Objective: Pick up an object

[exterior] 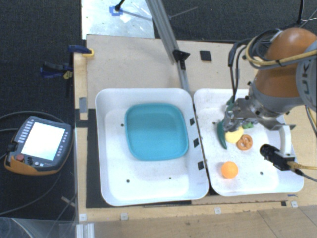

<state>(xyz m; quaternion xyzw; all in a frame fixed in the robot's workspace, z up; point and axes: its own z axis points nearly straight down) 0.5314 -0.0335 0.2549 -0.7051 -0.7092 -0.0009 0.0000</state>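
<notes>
Right white bin (292, 182), near part: a small orange ball (229, 169) lies alone on the bin floor, apart from the other pieces.

Just beyond it is a brown pretzel-shaped ring (244, 142), lying flat. A pale yellow rounded lump (235, 135) sits just beside the ring on its left; I cannot resolve whether they touch. Against the lump's left side is a dark green curved pod (221, 134), lying lengthwise toward the near wall.

My gripper (231, 125) is low over the yellow lump and the green pod, at the far side of that cluster. Gripper state: cannot tell, since its lower end merges with the pieces under it. I cannot confirm a hold on anything.

Left white bin (106, 182): a teal square plastic tray with rounded corners (156, 131) rests on the floor, nearer the far wall.

Off the bench to the left is a grey-and-orange teach pendant with a lit white screen (37, 144).

Far side: on the bare wooden bench top (133, 63), a slanted grey metal pole (163, 26) comes down near the gap between the bins. A small black square (205, 56) lies to its right. A blue clamp (79, 49) grips the far left corner.
</notes>
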